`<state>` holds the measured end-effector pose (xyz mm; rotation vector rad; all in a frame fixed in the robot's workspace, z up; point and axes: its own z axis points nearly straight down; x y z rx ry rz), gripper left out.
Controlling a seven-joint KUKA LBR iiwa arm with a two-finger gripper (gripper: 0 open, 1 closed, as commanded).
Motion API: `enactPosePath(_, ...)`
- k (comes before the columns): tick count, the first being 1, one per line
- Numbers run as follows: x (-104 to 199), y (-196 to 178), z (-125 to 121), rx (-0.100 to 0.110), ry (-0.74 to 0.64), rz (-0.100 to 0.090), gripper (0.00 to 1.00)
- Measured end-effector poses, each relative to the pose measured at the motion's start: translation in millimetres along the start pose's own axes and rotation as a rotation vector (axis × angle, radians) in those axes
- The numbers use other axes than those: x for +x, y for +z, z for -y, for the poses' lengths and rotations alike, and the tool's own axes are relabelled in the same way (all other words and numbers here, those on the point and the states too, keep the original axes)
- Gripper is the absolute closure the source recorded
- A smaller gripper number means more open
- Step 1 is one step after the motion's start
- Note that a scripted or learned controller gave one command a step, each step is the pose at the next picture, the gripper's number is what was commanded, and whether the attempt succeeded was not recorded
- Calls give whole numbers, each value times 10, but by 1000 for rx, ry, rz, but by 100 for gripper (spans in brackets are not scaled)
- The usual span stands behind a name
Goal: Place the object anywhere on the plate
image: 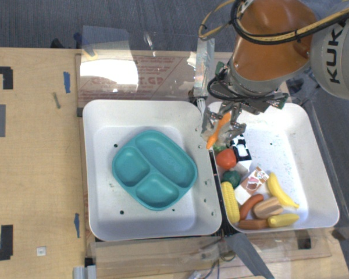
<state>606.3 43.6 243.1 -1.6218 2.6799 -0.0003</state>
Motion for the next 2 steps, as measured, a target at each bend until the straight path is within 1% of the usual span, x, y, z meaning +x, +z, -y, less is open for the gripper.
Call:
enactPosePath(1,-296,604,-889,-9,97,-5,100)
enactPosePath(2,-278,583,-859,-3,102,-3,0)
